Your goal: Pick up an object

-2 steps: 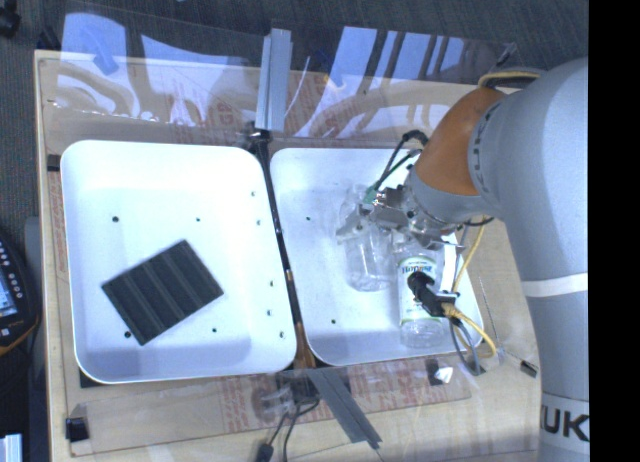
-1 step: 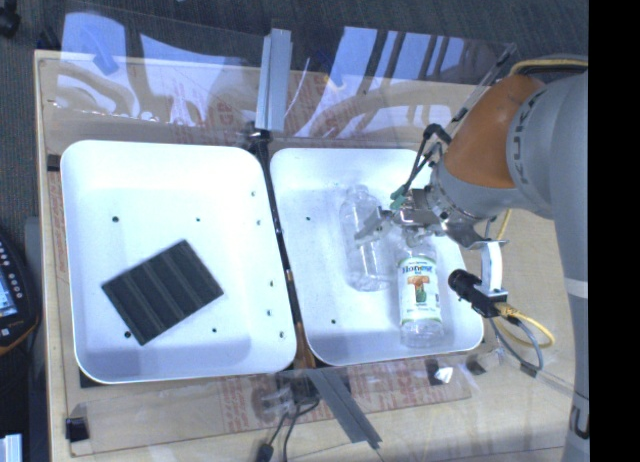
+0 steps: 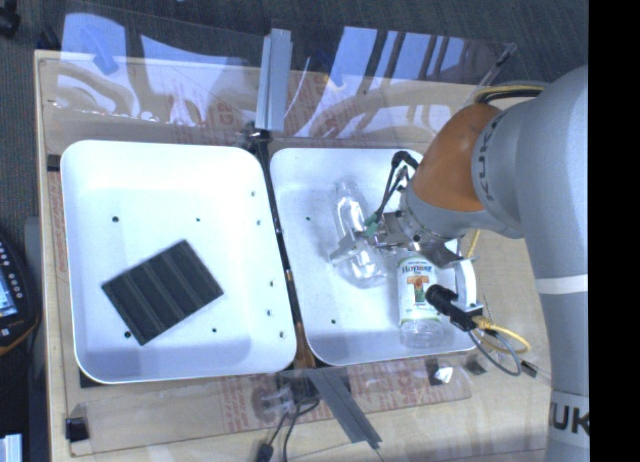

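Right up top, the grey arm with its orange band hangs over the right bin. Can't tell the state of the jaws. Clear plastic bottle lies at 5 o'clock, crumpled clear plastic alongside. Left bin holds a ribbed dark slab.

clear bottle, lying in right bin

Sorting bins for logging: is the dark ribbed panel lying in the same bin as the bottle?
No, the dark ribbed panel lies in the left bin; the bottle is in the right bin.
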Tool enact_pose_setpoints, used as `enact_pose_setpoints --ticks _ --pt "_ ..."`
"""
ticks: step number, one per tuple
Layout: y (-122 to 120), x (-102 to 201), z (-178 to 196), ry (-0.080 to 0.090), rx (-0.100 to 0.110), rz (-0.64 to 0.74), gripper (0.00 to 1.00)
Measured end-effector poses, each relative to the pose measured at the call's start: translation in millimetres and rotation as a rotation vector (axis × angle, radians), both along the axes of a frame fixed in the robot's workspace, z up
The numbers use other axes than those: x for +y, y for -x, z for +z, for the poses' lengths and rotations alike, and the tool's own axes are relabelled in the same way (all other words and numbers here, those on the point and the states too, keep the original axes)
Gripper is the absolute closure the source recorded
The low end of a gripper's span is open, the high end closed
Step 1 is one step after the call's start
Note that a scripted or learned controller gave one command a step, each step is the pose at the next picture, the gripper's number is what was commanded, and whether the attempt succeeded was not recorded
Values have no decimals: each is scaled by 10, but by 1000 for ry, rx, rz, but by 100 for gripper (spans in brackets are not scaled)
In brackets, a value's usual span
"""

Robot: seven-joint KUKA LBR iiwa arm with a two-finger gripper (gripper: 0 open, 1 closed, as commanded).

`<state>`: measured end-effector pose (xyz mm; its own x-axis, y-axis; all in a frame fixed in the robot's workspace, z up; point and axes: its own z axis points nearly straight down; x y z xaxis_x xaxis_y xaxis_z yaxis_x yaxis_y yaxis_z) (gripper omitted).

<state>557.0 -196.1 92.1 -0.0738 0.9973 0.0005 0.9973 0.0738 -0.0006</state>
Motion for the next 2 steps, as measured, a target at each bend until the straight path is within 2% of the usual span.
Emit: enact_pose_setpoints --ticks 1,2 --pt "-9 -2 111 0 -1 2 100" --pt "-302 856 1087 -1 2 -206 100"
